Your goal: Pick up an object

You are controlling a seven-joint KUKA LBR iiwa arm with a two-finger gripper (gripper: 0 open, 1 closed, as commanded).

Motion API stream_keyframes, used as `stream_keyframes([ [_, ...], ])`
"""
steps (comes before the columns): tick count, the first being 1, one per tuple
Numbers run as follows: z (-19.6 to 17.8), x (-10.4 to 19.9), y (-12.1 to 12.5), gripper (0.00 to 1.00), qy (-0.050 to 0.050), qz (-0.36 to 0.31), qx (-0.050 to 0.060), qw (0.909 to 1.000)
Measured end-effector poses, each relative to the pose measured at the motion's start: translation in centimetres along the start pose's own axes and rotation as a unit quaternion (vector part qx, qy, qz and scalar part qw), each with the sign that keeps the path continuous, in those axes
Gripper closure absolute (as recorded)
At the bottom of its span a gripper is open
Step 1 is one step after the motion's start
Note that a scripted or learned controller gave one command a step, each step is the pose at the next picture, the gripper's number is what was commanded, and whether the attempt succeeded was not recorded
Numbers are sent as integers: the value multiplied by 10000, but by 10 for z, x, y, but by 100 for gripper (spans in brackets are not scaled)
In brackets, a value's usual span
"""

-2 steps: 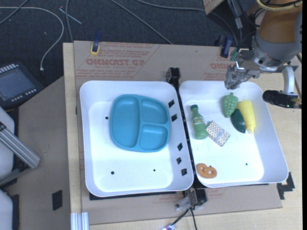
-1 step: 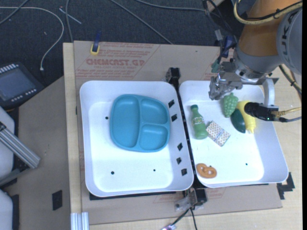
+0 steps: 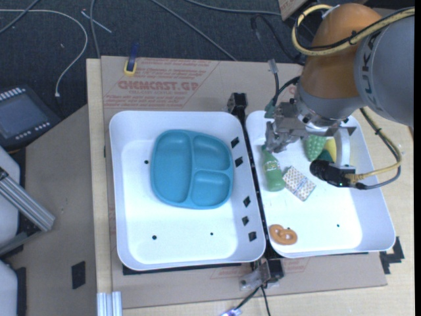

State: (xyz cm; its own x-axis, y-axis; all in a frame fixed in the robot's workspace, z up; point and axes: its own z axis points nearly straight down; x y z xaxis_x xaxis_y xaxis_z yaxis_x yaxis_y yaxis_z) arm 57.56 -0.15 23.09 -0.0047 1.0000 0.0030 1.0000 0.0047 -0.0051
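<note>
My gripper [image 3: 277, 142] hangs over the left part of the right bin [image 3: 368, 222], its fingers pointing down just above a green bottle [image 3: 272, 171] that lies along the bin's left wall. Beside the bottle to the right lies a small patterned packet [image 3: 299, 182]. A green and yellow object [image 3: 320, 147] rests farther back, partly under the wrist. Near the front left corner of the same bin sits a pretzel [image 3: 283, 234]. The arm's orange band [image 3: 335, 51] and grey body cover the bin's back right.
A blue divided plate [image 3: 192, 168] lies in the left bin [image 3: 131, 229]. A black divider with clips [image 3: 248, 176] runs between the bins. A black part on a yellow cable [image 3: 332, 172] hangs beside the wrist. Cables cross the dark floor at the back.
</note>
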Motion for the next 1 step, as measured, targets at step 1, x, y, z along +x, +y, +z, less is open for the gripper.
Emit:
stream_keyframes([
  [1,-6,52,-23,100,2,-7,-7,10000],
])
